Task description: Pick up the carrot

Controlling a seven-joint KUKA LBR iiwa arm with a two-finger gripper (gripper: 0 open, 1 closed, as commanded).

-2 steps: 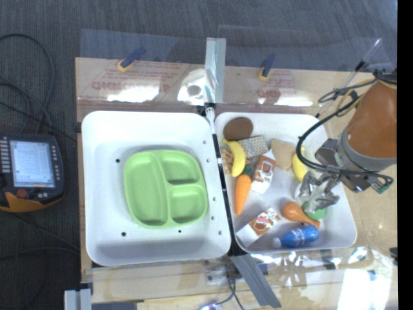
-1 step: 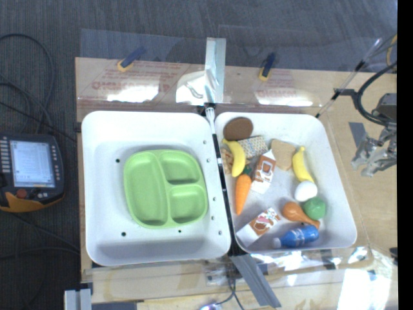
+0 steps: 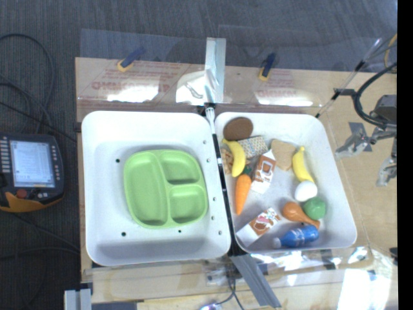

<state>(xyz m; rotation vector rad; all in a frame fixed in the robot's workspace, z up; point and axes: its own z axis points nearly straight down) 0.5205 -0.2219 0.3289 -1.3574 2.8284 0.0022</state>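
Note:
The carrot (image 3: pixel 241 193) is orange with a small green top. It lies lengthwise near the left wall of the right bin (image 3: pixel 335 173), just below a yellow banana (image 3: pixel 233 157) and beside a small white carton (image 3: pixel 263 172). Nothing touches it from above. The gripper (image 3: pixel 370 152) hangs at the far right, outside the right bin and over the bare bench, well away from the carrot. It is small and partly cut off there.
The right bin also holds a brown cookie (image 3: pixel 237 128), a bread slice (image 3: pixel 282 150), a second banana (image 3: pixel 300 163), a white egg (image 3: pixel 305 190), a green ball (image 3: pixel 315 207), a blue bottle (image 3: pixel 298 236) and another carton (image 3: pixel 263 223). A green divided plate (image 3: pixel 166 187) sits in the left bin (image 3: pixel 97 173).

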